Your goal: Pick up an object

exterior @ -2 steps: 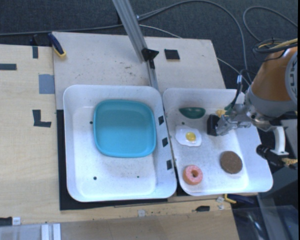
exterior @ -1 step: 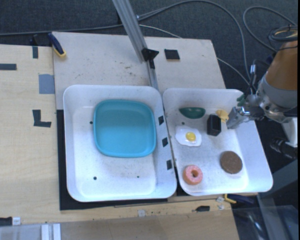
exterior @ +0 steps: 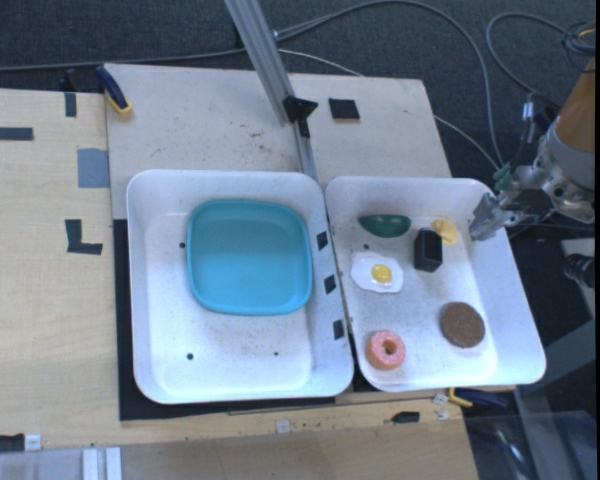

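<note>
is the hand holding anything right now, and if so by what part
Nothing is held. The hand sits at the right bin's upper right edge with nothing between its fingers; the small yellow piece and black block lie apart from it.

Yellow-handled clamp (exterior: 113, 90), perhaps, on bench (exterior: 40, 268)

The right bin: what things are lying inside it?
Right bin holds a fried egg, pink donut, brown disc, dark green piece, black block, small yellow piece.

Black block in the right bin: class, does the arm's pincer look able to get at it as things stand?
Probably yes. The pincer hovers at the right bin's edge, near the black block. Nothing lies on the block; only a small yellow piece sits close beside it.
</note>
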`<state>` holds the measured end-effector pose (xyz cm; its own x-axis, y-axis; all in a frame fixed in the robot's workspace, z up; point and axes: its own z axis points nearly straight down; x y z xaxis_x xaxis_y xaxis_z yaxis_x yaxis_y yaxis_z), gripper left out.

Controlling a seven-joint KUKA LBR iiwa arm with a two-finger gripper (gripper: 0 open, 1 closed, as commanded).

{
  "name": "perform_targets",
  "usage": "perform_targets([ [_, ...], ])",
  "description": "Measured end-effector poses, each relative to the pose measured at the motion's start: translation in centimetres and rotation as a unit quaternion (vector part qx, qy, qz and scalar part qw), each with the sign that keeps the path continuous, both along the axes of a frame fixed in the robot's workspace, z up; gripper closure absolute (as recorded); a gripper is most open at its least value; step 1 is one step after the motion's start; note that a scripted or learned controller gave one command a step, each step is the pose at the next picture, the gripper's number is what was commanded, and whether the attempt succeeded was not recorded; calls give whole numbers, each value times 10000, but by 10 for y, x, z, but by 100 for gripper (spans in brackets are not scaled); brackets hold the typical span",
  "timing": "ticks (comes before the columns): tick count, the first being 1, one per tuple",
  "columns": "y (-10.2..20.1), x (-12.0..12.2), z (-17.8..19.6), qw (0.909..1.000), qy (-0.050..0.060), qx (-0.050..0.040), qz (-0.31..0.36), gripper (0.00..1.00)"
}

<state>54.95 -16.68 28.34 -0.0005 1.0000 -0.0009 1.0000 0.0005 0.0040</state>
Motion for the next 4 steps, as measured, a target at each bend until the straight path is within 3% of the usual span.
perform_targets([
  [2,104,29,-20,10000,29,8,17,100],
  [4,192,37,-26,10000,24,8,16,100],
])
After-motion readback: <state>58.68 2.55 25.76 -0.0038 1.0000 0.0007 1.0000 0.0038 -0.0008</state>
